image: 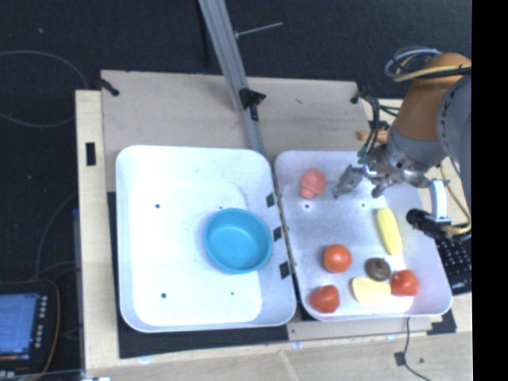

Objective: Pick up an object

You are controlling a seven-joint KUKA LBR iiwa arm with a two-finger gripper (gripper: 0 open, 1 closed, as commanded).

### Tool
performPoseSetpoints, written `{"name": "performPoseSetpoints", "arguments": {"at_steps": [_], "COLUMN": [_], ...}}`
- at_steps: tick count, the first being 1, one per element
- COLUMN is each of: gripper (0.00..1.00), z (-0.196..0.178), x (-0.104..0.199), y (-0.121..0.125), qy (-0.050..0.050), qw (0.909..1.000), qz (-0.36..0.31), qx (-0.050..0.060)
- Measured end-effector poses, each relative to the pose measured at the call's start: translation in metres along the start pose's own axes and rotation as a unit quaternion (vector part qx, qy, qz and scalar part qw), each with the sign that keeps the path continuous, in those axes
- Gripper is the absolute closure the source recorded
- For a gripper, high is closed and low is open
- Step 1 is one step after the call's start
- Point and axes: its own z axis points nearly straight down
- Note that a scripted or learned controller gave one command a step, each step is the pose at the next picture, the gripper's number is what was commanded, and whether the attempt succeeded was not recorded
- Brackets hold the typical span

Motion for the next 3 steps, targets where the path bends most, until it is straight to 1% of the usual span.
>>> {"name": "performPoseSetpoints", "arguments": {"at_steps": [1, 2, 3], "gripper": [0.00, 1.00, 1.00], "z": [0.041, 0.025, -0.034], "x": [-0.002, -0.002, -0.012], "y": [0.000, 0.002, 0.002], "qy": [0.000, -0.001, 0.002], "qw": [1.0000, 1.0000, 1.0000], "qz": [0.002, 0.002, -0.001], "qx": [-0.002, -0.006, -0.005]}}
